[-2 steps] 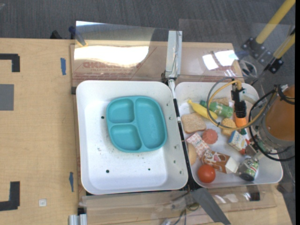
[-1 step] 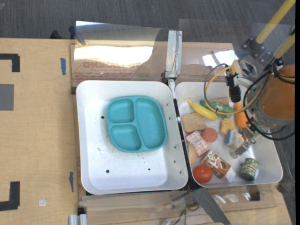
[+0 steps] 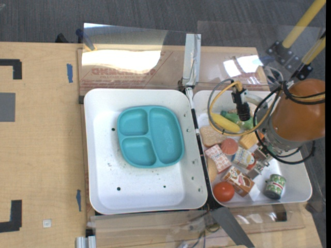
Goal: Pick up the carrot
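Observation:
A thin orange piece (image 3: 211,171) lies against the left wall of the right bin (image 3: 300,192); it may be the carrot, but it is mostly hidden by other food. The arm, with its orange band (image 3: 302,110), hangs over the right bin's middle. My gripper (image 3: 258,158) is low among the items, near a small blue-and-white packet (image 3: 243,158) and an orange wedge (image 3: 249,140). It is well to the right of the orange piece.
The right bin also holds a banana (image 3: 227,122), a tomato (image 3: 223,191), a red-and-white box (image 3: 239,181), a pink carton (image 3: 217,157) and a green can (image 3: 274,186). A teal divided plate (image 3: 151,136) sits in the left bin (image 3: 103,190). A yellow cable (image 3: 214,98) loops above the banana.

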`<state>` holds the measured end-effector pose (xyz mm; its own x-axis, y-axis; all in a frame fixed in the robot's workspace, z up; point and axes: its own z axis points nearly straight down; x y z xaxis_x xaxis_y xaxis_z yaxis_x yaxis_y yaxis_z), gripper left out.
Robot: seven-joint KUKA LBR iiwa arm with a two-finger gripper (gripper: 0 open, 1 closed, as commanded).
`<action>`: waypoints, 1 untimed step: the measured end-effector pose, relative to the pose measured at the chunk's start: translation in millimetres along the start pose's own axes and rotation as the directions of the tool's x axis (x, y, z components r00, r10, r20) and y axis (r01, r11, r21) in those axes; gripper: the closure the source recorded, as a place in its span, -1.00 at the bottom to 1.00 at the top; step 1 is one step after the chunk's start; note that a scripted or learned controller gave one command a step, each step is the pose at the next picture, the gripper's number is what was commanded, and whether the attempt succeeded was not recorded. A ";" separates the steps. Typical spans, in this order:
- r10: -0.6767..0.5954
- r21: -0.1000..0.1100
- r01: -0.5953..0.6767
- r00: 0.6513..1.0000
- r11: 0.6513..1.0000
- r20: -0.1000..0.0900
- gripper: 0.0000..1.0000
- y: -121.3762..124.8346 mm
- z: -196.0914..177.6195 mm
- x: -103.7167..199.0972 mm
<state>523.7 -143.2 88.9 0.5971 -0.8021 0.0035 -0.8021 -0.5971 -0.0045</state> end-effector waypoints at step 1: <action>-0.154 0.002 0.154 0.988 0.988 0.004 -1.00 -87.3 -51.7 21.6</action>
